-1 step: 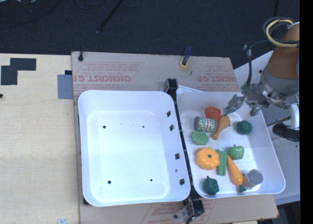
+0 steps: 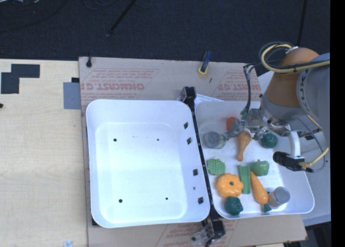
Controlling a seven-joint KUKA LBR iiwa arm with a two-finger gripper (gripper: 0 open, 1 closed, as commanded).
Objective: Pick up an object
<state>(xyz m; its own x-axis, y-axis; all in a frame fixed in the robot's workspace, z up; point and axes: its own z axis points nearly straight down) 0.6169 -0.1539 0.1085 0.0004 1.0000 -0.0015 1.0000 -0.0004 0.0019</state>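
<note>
Where the desk point(image 2: 43, 176) runs nearest the camera, two white bins sit side by side on a cardboard sheet point(image 2: 140, 81); the left bin point(image 2: 140, 162) shows only its bare floor; the right bin point(image 2: 299, 200) carries the clutter; at its 6 o'clock edge lies a dark green lump point(image 2: 234, 206), with a grey cylinder point(image 2: 279, 196) toward 5 o'clock; just above these an orange pumpkin point(image 2: 229, 185) sits beside a long carrot point(image 2: 259, 187), and a green stick point(image 2: 244, 179) stands between them, touching both or nearly so; a green pepper point(image 2: 260, 167) rests at the carrot's upper end; a green knobbly piece point(image 2: 215, 166) lies at 9 o'clock of the stick, close to the dividing wall; farther back a grey round item point(image 2: 215, 140) sits near the wall, a pale orange squash point(image 2: 243, 144) slants at the bin's centre, and a dark teal ball point(image 2: 268, 141) lies at 3 o'clock of it; a small red piece point(image 2: 231, 123) shows at the squash's 11 o'clock; the tool point(image 2: 252, 127) hangs over the squash's upper end, below the arm's orange band point(image 2: 285, 81); whether it is clenched or released I cannot tell, and nothing is seen lifted; a blue-and-yellow clamp point(image 2: 205, 63) grips the sheet's far edge at 12 o'clock
</note>
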